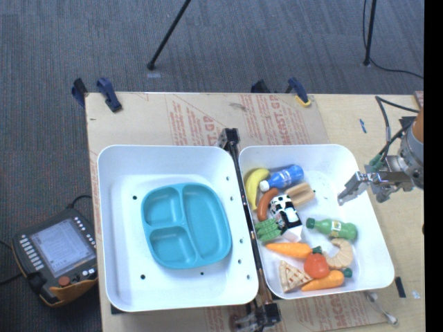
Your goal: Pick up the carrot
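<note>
Orange is what I am after: the carrot (289, 250) lies low in the right bin (325, 151), well below and to the left of my fingers (367, 187), its thick end pointing left and its green tip toward a red tomato (316, 264). A second orange carrot-like piece (324, 280) sits lower again, against the bin's near wall, so I have to be sure which one I commit to; the upper one looks more exposed to me. My gripper (363, 187) hangs over the bin's right rim, nothing between the fingers, which I judge to be spread apart, one reaching left over the white floor. To do this well I would bring the fingers left and toward the near end, turn them so they close across the carrot's narrow width, and come straight down on its thicker half, clear of the green bottle (333, 227) above it and the black-and-white toy (284, 211) to its upper left. Crowding is the risk: a shallow descent could nudge neighbours. Far left of the fingers, the other bin (111, 185) holds a blue divided plate (185, 225). Both bins rest on a cardboard-covered counter (166, 116) clamped at its far edge, over grey carpet (69, 33), with a teach pendant (55, 256) on the floor.
</note>
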`<state>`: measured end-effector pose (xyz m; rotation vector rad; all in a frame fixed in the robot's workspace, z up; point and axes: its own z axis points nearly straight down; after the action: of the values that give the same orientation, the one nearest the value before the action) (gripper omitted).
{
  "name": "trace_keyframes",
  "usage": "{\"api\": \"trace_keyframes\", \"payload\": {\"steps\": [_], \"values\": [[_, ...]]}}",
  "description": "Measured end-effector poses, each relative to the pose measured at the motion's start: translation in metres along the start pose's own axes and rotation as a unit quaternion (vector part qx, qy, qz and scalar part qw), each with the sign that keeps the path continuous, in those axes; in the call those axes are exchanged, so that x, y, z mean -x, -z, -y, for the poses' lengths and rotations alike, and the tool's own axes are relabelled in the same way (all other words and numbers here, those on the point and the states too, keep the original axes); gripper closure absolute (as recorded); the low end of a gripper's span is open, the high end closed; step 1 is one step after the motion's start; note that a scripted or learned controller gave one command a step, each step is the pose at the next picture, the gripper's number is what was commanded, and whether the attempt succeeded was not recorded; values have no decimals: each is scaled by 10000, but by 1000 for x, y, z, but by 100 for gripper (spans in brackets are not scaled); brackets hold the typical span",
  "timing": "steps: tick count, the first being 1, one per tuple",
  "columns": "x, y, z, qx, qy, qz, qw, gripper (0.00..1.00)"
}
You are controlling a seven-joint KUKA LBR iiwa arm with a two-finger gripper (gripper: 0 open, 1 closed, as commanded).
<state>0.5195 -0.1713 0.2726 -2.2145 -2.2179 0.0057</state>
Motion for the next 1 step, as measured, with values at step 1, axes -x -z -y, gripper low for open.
{"api": "trace_keyframes", "payload": {"steps": [1], "values": [[-47,-153,44,-10,802,-9,9968,0]]}}
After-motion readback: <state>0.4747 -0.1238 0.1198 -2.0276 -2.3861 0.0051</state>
